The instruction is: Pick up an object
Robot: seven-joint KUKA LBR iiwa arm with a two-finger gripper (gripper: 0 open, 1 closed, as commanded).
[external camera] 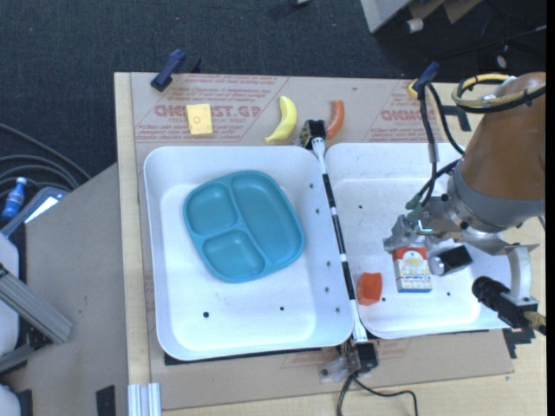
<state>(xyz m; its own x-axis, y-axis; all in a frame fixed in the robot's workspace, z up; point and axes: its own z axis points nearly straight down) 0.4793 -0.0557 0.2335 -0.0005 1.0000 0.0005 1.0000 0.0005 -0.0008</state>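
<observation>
In the right bin (pixel 373 180) lies a small white and red box (pixel 414 269), with an orange-red block (pixel 370 288) just to its left near the bin's front-left corner. My gripper (pixel 416 243) hangs low over the box's upper end, touching or nearly touching it. The arm's grey wrist and orange band cover the bin's right part. A teal divided plate (pixel 244 224) rests in the left bin (pixel 173 302).
On the board behind the bins lie a yellow banana (pixel 283 120), an orange carrot-like piece (pixel 335 118) and a yellow square tag (pixel 199 120). A black and white rail (pixel 332 215) divides the two bins. Cables run along the arm at right.
</observation>
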